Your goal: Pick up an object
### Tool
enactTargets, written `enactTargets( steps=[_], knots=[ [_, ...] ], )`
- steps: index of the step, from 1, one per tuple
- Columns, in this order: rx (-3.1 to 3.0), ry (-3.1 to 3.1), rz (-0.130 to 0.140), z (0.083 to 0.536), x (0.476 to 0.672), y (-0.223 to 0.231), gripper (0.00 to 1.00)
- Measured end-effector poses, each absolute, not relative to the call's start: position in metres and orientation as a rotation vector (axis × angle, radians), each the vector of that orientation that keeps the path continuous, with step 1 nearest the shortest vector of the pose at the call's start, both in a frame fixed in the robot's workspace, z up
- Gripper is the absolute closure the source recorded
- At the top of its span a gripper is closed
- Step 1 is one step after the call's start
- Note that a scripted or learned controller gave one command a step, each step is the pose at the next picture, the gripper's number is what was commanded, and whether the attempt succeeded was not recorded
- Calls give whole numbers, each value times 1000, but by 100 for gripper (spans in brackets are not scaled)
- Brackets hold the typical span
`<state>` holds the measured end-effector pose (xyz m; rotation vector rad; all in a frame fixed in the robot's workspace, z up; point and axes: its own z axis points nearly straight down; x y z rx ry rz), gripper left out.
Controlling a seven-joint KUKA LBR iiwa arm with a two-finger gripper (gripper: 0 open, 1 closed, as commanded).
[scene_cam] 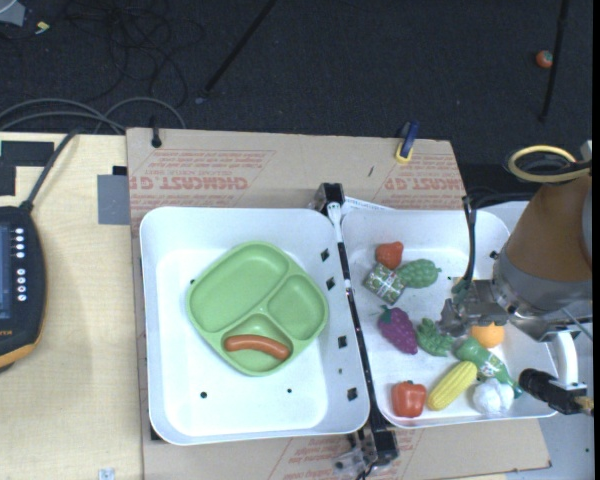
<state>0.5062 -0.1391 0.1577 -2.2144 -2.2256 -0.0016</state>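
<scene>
Jaws (458, 313) hang low in the right bin (435, 230), just right of the purple grapes (398, 330); whether clenched or released, cannot tell. Corn (452, 384) lies below the grapes, red pepper (408, 398) beside it.

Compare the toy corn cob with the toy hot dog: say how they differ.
The corn cob is yellow; the hot dog is reddish-brown. The corn cob lies on the floor of the right bin among other toy foods; the hot dog lies alone in a compartment of the green plate in the left bin. Both are elongated and lying flat.
</scene>
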Motion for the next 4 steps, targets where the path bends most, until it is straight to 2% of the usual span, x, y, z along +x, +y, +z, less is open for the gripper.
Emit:
enactTargets(
  steps=[1,2,3,4],
  knots=[
    [-2212,-2226,0,195,537,-92,100],
    [-2206,-2222,6,205,507,-15,100],
    [-2217,-2225,0,295,481,2,100],
    [-2209,-2230,3,343,484,82,100]
  ],
)
